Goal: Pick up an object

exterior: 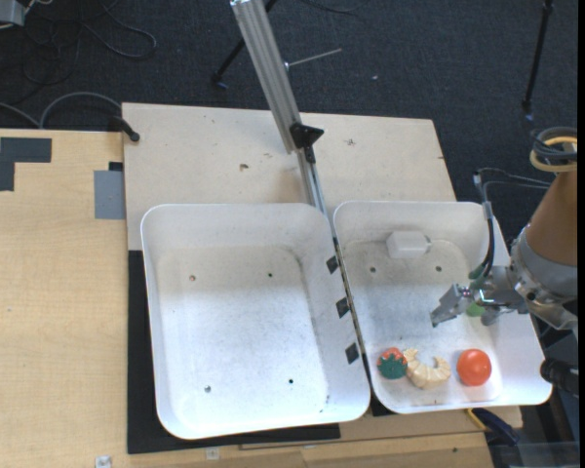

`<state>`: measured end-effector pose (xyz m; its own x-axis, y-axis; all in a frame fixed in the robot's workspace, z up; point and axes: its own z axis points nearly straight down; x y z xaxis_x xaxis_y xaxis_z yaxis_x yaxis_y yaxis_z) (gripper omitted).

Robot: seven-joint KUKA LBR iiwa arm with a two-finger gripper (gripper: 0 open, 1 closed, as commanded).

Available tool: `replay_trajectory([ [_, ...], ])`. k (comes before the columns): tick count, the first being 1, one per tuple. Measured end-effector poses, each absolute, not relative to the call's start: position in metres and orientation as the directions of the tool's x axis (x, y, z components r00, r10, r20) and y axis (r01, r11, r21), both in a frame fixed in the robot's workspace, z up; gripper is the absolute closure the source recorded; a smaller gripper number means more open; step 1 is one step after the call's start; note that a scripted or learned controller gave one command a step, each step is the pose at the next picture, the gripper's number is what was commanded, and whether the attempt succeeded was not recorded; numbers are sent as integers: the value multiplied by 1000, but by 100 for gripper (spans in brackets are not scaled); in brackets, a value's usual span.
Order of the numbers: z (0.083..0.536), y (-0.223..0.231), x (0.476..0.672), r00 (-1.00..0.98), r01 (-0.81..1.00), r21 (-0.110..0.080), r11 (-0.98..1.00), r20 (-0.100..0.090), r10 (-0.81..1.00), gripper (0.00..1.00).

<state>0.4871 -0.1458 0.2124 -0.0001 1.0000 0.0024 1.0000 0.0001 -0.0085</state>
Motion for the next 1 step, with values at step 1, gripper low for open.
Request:
replay_trajectory([
  [1,215,-146,488,3,1000,-3,-3,1,1000,0],
])
